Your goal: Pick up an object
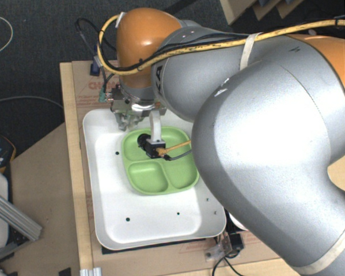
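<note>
- The only loose thing I can see to pick is a green plate [160, 171], divided into 3 compartments. It lies flat in the far half of the white bin [112, 192], a little right of the bin's middle.
- The gripper [127, 115] hangs low over the bin's far end, just beside the plate's far-left corner and close to the bin's far wall.
- The gripper's state cannot be told from this slanted view. The wrist and its fittings crowd the spot, and nothing can be seen gripped.
- The arm [258, 130] reaches across from the right and covers the plate's right rim and most of what lies beyond it.
- I judge the step in hand to be the approach or the descent for a grasp. The plate sits flat on the bin floor with no sign of being lifted, so the pick is not yet done.
- The next move calls for a hold on the plate's raised rim or on 1 of its inner dividers, since the shallow floors offer nothing to pinch.
- From where the gripper hangs, that likely means a small shift toward the plate, so that it straddles the far-left rim before closing.
- A straight lift should follow. A wide plate held at 1 corner will probably tip or slip, so the grip needs to sit deep on the rim.
</note>
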### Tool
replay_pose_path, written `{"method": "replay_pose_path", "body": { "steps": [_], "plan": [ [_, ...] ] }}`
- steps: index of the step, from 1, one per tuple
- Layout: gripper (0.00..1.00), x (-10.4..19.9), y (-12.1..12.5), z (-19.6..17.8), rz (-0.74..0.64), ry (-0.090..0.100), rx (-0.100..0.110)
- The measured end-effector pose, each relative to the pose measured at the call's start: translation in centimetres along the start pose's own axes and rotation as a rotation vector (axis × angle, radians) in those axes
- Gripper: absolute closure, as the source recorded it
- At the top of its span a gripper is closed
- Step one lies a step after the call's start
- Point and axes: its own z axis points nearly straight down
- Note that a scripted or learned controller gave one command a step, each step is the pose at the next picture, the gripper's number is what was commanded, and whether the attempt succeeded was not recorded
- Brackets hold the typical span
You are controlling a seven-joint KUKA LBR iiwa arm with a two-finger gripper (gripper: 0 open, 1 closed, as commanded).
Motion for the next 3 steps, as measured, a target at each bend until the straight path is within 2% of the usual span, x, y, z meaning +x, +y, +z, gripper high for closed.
{"method": "replay_pose_path", "body": {
  "steps": [1,2,3],
  "plan": [
    [1.0,0.5,-5.5,-2.2,0.004,0.0,0.001],
    [1.0,0.6,-17.3,-12.9,-0.001,0.004,-0.004],
    [1.0,-0.6,-18.6,-27.4,0.002,0.009,-0.022]
  ]
}}
